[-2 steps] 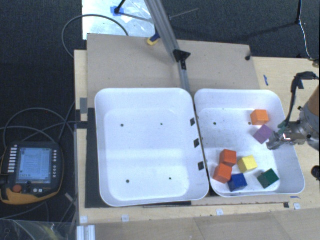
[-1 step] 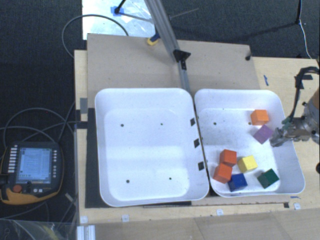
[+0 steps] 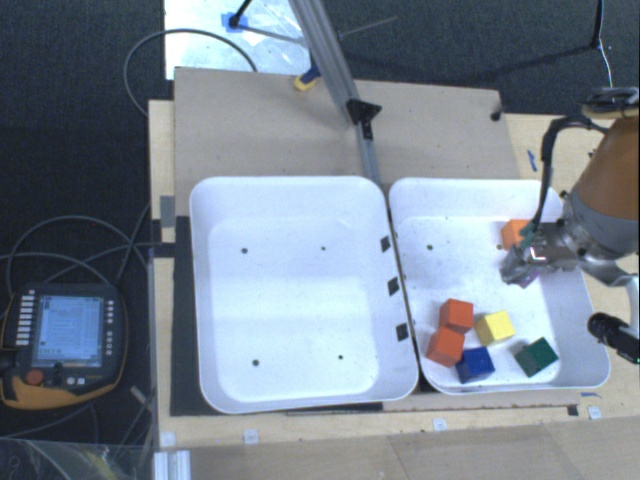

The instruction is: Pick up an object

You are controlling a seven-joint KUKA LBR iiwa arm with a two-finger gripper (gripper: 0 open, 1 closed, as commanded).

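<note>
The pincer (image 3: 522, 266) partly hides an orange block (image 3: 514, 232) behind it.

Bins (image 3: 290, 193): white. Blocks: two orange (image 3: 456, 314) (image 3: 446, 345), one yellow (image 3: 494, 327), one blue (image 3: 475, 364), one dark green (image 3: 536, 355), one orange (image 3: 513, 232) near gripper. Arm (image 3: 612, 183): orange band, grey wrist. Bench (image 3: 260, 118): tan. Floor (image 3: 70, 88): dark.

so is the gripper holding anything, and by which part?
Cannot tell. The gripper sits in the right bin beside an orange block; no object shows between its fingers.
</note>
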